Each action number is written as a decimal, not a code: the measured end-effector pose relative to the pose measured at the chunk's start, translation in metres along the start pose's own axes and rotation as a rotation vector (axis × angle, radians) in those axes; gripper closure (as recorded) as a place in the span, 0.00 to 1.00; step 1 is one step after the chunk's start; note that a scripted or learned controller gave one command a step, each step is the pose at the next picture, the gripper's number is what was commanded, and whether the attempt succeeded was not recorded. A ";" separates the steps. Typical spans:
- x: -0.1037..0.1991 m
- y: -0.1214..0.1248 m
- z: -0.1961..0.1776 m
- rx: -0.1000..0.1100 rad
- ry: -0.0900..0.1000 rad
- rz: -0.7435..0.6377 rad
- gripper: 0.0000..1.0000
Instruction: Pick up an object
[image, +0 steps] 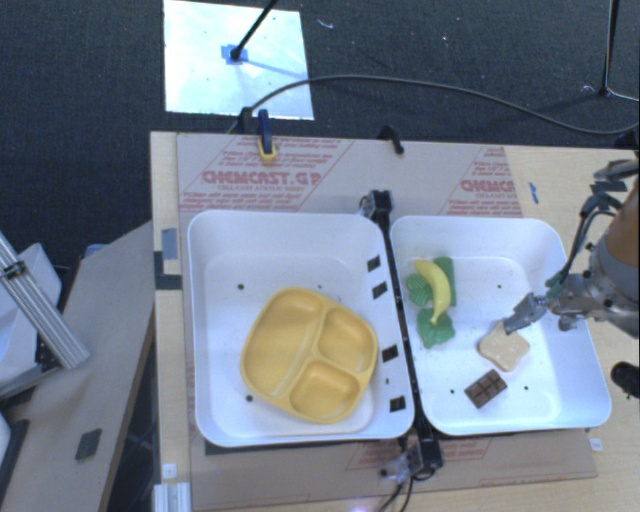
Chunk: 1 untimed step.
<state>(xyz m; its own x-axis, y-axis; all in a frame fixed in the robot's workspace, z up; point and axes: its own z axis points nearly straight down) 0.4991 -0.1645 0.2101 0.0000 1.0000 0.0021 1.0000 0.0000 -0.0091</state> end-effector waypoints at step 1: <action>0.000 0.003 -0.005 -0.011 -0.002 -0.003 0.00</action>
<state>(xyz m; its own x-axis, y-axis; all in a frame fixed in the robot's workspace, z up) 0.5018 -0.1643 0.2152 -0.0030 1.0000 -0.0003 1.0000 0.0030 0.0015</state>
